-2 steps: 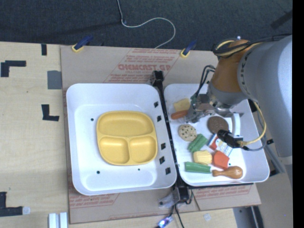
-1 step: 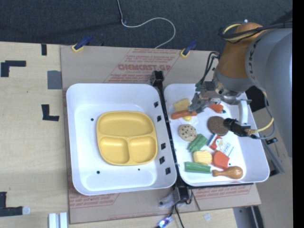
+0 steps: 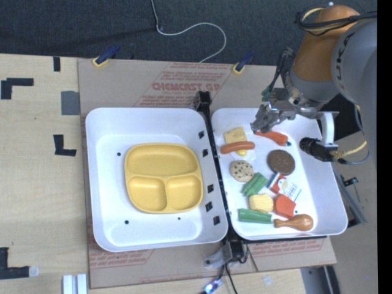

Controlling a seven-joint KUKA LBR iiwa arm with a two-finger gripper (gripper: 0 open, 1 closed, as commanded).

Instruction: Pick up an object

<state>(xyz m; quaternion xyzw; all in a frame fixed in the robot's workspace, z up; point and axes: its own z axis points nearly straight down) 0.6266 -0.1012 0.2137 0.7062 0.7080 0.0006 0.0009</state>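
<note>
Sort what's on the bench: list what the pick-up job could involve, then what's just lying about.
Job:
claw, above the right bin
carrot
sausage
cheese wedge
cookie
brown patty
corn cob
drumstick

Lying about:
yellow divided plate in the left bin
white cable
cardboard sheet

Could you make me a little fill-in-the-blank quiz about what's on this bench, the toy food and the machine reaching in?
1. The yellow divided tray lies in the ____ bin of the camera view.
2. The arm's band above the wrist is coloured ____.
3. The end effector hovers over the right bin, nearest the far end of the ____ toy carrot.
4. The drumstick lies at the right bin's ____ edge.

Missing words: left; orange; orange; near
</note>
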